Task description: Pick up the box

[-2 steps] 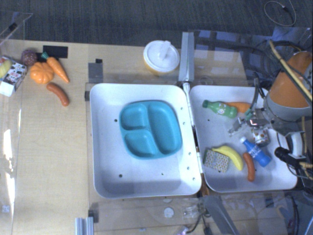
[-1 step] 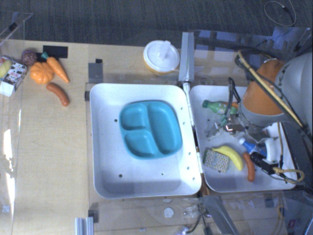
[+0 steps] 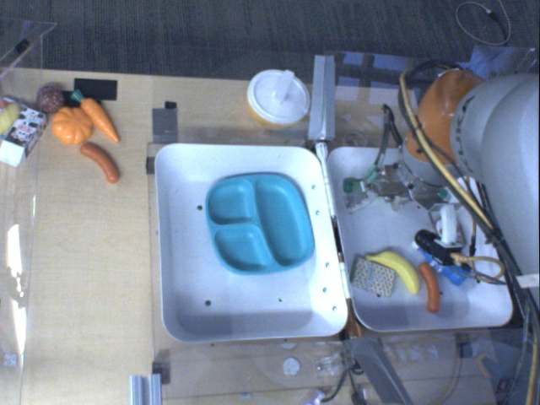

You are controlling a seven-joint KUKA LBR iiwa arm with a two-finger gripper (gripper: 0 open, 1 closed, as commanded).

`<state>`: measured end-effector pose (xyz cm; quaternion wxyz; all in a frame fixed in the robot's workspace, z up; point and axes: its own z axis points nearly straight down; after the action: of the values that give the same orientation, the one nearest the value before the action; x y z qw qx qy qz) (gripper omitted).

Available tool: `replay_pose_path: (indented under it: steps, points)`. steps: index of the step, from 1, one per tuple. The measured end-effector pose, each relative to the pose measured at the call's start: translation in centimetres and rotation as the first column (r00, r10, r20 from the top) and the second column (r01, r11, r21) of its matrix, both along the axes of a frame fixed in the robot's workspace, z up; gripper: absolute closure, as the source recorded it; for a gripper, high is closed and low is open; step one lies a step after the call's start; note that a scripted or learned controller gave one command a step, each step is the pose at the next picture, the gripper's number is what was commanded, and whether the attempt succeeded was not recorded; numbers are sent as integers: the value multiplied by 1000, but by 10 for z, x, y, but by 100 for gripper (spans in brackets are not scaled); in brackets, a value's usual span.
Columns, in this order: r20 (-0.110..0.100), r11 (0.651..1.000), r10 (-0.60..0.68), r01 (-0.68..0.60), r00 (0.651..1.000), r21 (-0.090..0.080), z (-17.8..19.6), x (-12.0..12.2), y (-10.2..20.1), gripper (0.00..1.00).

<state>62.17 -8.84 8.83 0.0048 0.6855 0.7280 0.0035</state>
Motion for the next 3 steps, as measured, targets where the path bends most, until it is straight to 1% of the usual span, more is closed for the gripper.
replay_pose_path:
  steps: [1,2,3]
  points:
    - [-8,1000,-15,15,1000,1,36,-44,-31,0]
    - [-42,993,-118,118,992,-2,-2,42,-26,0]
    - [-8,993,-116,116,993,2,68,-74,-38,0]
